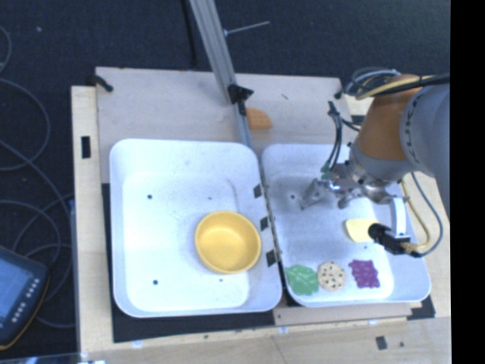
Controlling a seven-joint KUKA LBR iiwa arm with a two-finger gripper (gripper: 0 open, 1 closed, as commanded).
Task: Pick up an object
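1. We see the arm (394, 127) coming in from the right, grey with the orange band above the wrist, hanging over the right bin (292, 161).
2. The gripper (327, 192) sits over the upper-middle part of the right bin, fingers pointing left and down toward the bin floor.
3. Jaws look spread apart; we see one finger (311, 194) out to the left and another nearer the wrist, with bare bin floor between them. Nothing is clamped.
4. Candidate objects all lie in the right bin, none touching the gripper:
   - a pale yellow piece (356, 229) near the right side, just below the wrist, partly covered by a black cable fitting (388, 238);
   - a green leafy piece (302, 279) at the front left corner;
   - a round cookie (330, 276) just right of the green piece;
   - a purple grape bunch (365, 273) just right of the cookie.
5. The three front items sit in a row along the near edge, well apart from the fingers.
6. The left bin (151, 165) holds a yellow bowl (227, 242), upright, near its right side toward the front.
7. A small orange object (258, 119) lies on the bench (167, 101) behind the bins, beside the slanted metal rail (216, 40).
8. A tablet-like screen (19, 294) sits off the bench at lower left, among cables on the dark floor.
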